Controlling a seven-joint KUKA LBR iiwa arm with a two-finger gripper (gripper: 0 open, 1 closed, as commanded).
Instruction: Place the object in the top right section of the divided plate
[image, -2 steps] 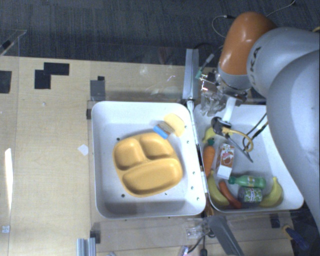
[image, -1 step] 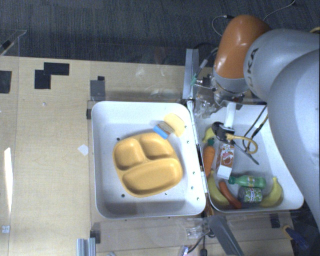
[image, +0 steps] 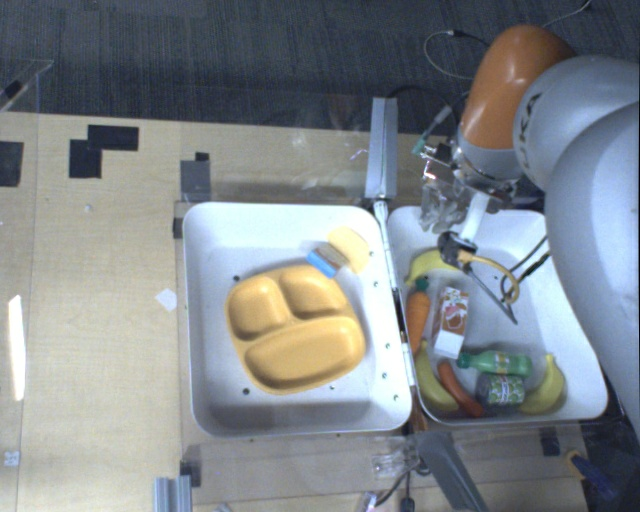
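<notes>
The camera view is looking down on two white bins. The left bin (image: 200, 400) is carrying the yellow divided plate (image: 296, 328), with a small yellow-and-blue object (image: 338, 250) lying just beyond the plate's far right section, beside its rim. The right bin (image: 580, 400) is holding the clutter: a banana (image: 428, 266) at the far left, a carrot (image: 417, 318) below it, a small carton (image: 452, 318), a green bottle (image: 496, 362), a sausage (image: 459, 388) and a second banana (image: 546, 388) at the near right.

The gripper (image: 443, 208) is hanging over the far left corner of the right bin, just above the first banana, which seems the likeliest thing to be picked. Whether its jaws are parted or closed I cannot tell; nothing is showing between them.

To do this step well, the arm should be descending squarely over the banana's middle, closing across its narrow width, and keeping clear of the bin wall and the carrot close by.
</notes>
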